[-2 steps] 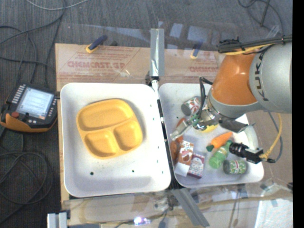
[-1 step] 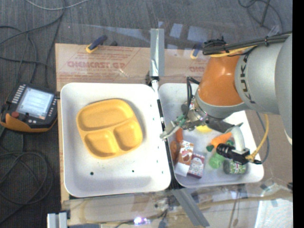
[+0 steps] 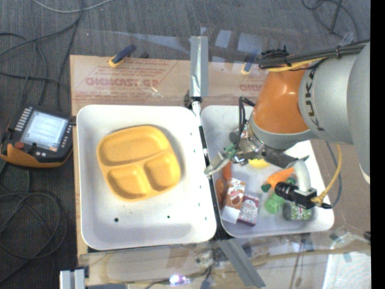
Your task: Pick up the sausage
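Two bins, arm parked over the right one

Sausage (image 3: 227,172) sits at the right bin's (image 3: 322,221) left wall, just above two small cartons (image 3: 240,201). Gripper (image 3: 231,155) hovers right over it, can't tell its state. Yellow tray (image 3: 139,161) fills the left bin (image 3: 90,221).

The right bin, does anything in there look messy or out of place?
Yes, somewhat. The right bin holds a jumble of toy food crowded together: small cartons lie tilted against each other, and the reddish sausage leans at the bin's left wall. The yellow tray in the left bin sits askew.
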`<state>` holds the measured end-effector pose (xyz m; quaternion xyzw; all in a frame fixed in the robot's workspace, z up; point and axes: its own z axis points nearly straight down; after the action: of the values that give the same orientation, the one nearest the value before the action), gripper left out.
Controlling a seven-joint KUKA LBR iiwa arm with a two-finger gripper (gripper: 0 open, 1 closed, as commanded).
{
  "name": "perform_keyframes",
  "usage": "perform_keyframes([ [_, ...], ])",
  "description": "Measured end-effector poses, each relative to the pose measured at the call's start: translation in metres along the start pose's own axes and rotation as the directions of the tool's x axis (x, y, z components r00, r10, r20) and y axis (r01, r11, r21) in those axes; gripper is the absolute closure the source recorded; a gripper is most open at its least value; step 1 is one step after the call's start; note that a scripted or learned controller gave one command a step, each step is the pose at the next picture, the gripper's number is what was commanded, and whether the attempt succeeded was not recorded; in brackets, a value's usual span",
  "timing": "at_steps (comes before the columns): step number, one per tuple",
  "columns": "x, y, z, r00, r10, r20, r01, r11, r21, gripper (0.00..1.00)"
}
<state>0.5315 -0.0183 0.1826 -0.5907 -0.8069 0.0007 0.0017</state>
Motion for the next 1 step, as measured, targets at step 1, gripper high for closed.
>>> perform_keyframes([
  [1,-0.0032,0.0038,0.0,0.999,0.035,0.0,-0.035,0.999,0.0,0.0],
])
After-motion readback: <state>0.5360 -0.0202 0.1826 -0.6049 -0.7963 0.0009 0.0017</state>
